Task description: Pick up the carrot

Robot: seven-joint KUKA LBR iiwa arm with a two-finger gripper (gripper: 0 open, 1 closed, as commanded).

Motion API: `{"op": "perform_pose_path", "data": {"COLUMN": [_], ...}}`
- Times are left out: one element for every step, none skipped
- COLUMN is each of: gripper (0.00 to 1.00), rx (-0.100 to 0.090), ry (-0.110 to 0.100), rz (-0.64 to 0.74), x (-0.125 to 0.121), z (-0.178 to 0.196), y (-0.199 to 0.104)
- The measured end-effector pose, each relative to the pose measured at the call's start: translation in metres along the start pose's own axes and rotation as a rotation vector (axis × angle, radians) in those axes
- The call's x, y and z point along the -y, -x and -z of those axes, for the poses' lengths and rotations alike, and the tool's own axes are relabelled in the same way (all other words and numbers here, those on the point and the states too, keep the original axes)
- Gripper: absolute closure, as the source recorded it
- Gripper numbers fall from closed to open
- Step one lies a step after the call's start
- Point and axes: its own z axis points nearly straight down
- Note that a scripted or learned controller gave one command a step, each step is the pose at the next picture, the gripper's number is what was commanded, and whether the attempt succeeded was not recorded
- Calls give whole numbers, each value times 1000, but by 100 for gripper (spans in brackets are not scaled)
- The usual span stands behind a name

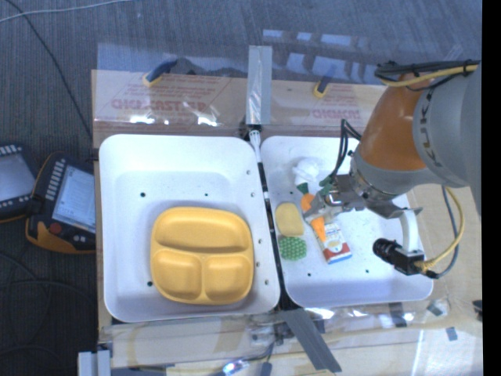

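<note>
Your arm (415, 131) reaches in over the right bin (376, 284), its gripper (333, 197) lowered among a small cluster of items near that bin's left wall. Whether the jaws are open or closed, you cannot tell; the wrist hides them from above.

The carrot (308, 203), a small orange piece, lies just beside the jaws on their left, partly covered by the gripper body. You cannot tell whether it is touched. Just below the jaws lies an orange and white carton (330, 238), tilted. Left of and slightly below the jaws sits a pale yellow lump (289, 218), with a green dotted item (293, 247) directly under it. A white crumpled object (307, 170) rests just above the jaws.

Well to the left of the jaws, a yellow divided tray (203, 253) sits in the left bin (125, 171).
</note>
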Motion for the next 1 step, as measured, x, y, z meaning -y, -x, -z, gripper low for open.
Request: {"op": "perform_pose_path", "data": {"gripper": [100], "rx": [1], "ry": [0], "rz": [325], "x": [-32], "z": [0], "y": [-21]}}
